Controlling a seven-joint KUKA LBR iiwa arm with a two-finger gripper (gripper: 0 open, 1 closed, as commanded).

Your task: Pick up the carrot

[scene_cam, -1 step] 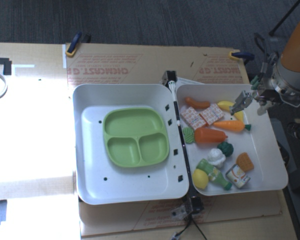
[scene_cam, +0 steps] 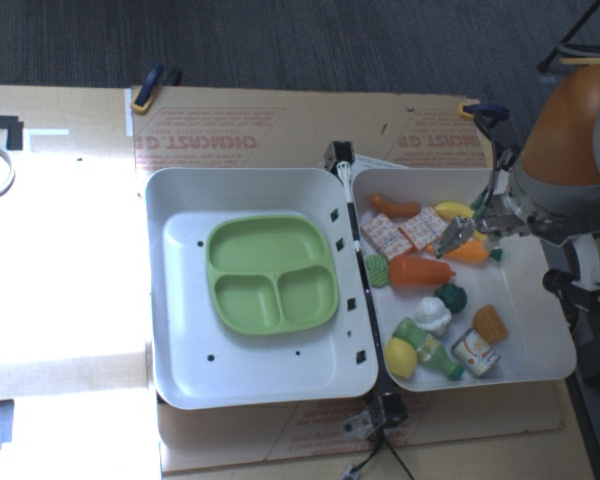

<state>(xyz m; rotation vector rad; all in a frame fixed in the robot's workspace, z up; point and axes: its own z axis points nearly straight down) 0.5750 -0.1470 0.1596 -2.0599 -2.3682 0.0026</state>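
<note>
The carrot [scene_cam: 473, 252] is a bright orange wedge with a small green stub at its right end. It lies in the upper right part of the right bin [scene_cam: 525, 363]. My gripper [scene_cam: 458, 236] hangs over the carrot's left end, reaching in from the right under the grey and orange arm [scene_cam: 570, 138]. The gripper hides part of the carrot. I cannot tell whether it touches the carrot or hovers just above it.
The right bin also holds a longer orange-red piece [scene_cam: 420, 271] just left of the carrot, a red sausage [scene_cam: 393, 207], a yellow piece [scene_cam: 452, 210], red-checked packets [scene_cam: 400, 234], broccoli [scene_cam: 450, 297], a lemon [scene_cam: 401, 358] and a small carton [scene_cam: 475, 353]. A green divided plate [scene_cam: 272, 273] sits in the left bin [scene_cam: 180, 348].
</note>
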